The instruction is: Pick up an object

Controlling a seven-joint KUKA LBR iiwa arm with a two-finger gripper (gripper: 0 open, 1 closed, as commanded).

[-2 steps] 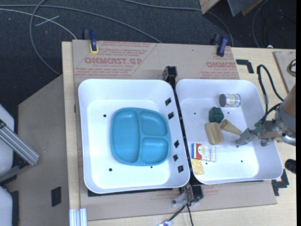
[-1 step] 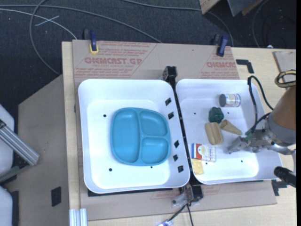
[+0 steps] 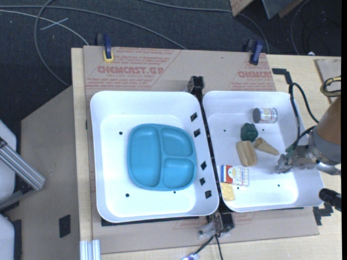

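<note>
Dark carpet with loose cables surrounds a brown bench (image 3: 162,69), where 2 white bins sit side by side, touching along their inner walls. Two blue clamps (image 3: 108,50) grip the bench's far edge.

In the left bin (image 3: 103,145) lies a blue tray (image 3: 161,156) with 3 compartments, flat and roughly centred.

In the right bin (image 3: 282,196) are several small things: a silver can (image 3: 264,115) on its side near the far wall; a dark green lump (image 3: 249,131) just below it; a tan block (image 3: 246,153) and a tan wedge (image 3: 267,147) side by side below the lump; a red and white packet (image 3: 235,175) near the bin's inner wall; and a yellow piece (image 3: 227,192) just beside the packet, toward the near wall.

From the right the arm (image 3: 331,140) reaches into the right bin. Its gripper (image 3: 284,164) sits low over the bin floor, right of the wedge and apart from it. Nothing shows between its fingers, though whether they are spread or closed is too small to tell.
</note>
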